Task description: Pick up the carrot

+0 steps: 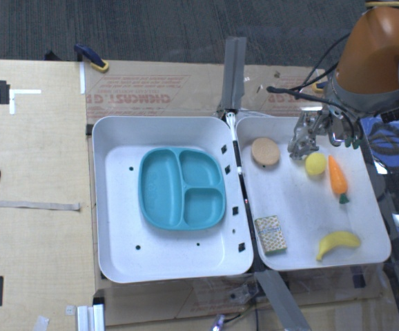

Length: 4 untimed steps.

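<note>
The carrot (337,176) lies at the right of the right bin (303,212), just beside a lemon (315,164); the tool (302,142), its opening unclear, should descend centred over the carrot.

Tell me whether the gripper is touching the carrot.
Apart. The camera view shows the gripper hanging beside the yellow ball, with the ball and bare bin floor between it and the carrot.
</note>
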Tool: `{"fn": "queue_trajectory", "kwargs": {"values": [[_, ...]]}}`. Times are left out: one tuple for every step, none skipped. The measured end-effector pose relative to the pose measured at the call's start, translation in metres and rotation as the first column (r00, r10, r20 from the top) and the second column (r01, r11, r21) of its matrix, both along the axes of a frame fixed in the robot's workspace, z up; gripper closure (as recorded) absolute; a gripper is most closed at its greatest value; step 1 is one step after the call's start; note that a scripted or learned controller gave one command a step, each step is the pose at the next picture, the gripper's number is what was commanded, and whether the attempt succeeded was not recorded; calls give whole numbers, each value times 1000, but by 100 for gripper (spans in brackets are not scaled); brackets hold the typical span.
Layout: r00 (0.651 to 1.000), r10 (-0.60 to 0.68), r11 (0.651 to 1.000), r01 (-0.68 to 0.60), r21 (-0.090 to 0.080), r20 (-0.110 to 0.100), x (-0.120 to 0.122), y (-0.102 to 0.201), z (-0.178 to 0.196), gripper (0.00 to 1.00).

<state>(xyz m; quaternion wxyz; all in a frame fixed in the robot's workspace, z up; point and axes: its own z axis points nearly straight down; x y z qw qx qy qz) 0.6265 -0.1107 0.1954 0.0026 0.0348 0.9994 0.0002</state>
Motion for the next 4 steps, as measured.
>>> {"fn": "queue_trajectory", "kwargs": {"values": [[911, 413, 911, -413, -2, 0, -1, -63, -83, 100], [970, 242, 970, -242, -2, 3, 21, -34, -41, 100], [959, 282, 959, -282, -2, -1, -46, -102, -102, 100], [997, 75, 997, -75, -1, 2, -26, -40, -80, 100]]}}
